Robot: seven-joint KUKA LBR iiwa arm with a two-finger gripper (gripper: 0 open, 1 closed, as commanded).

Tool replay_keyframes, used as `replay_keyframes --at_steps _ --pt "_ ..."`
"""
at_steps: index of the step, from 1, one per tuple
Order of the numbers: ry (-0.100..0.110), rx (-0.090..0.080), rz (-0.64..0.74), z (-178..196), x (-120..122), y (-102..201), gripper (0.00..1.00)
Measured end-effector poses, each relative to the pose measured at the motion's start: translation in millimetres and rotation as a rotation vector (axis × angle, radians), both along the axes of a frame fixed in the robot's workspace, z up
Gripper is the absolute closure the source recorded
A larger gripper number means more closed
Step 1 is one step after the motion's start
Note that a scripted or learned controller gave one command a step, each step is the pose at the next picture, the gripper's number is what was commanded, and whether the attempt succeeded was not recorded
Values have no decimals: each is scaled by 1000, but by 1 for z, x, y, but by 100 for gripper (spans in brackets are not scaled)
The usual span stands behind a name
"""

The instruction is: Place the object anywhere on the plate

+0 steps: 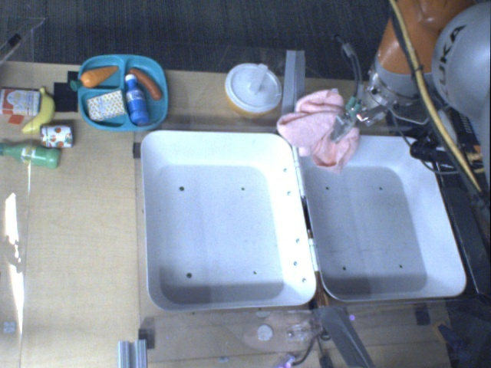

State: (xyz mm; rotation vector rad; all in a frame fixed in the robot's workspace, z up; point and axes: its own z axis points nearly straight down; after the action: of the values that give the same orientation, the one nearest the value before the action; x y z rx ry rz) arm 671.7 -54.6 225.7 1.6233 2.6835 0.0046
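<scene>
A crumpled pink cloth (318, 121) hangs over the far left corner of the right bin (383, 228), partly draped on the rim between the two bins. My gripper (344, 128) reaches in from the right, and its fingers are pinched into the cloth's right side, so it is shut on it. The blue divided plate (162, 98) sits on the bench at the far left, beyond the left bin, well away from the gripper. It holds a toy carrot, a blue bottle, a sausage and a cracker.
A white lidded bowl (254, 89) with a yellow rim stands behind the bins, just left of the cloth. The left bin (222, 221) lies between cloth and plate. A banana (42, 112), a small can (56, 136) and a green bottle (31, 155) lie at the bench's left edge.
</scene>
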Motion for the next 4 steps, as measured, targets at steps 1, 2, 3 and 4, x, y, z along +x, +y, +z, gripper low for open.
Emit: replay_keyframes --at_steps 1,2,3,4 --pt "1 -1 403 10 -14 46 100" --pt "1 -2 805 3 -32 104 100" --pt "0 -3 1090 3 -52 161 100" --pt "1 -3 1092 -1 -78 204 100"
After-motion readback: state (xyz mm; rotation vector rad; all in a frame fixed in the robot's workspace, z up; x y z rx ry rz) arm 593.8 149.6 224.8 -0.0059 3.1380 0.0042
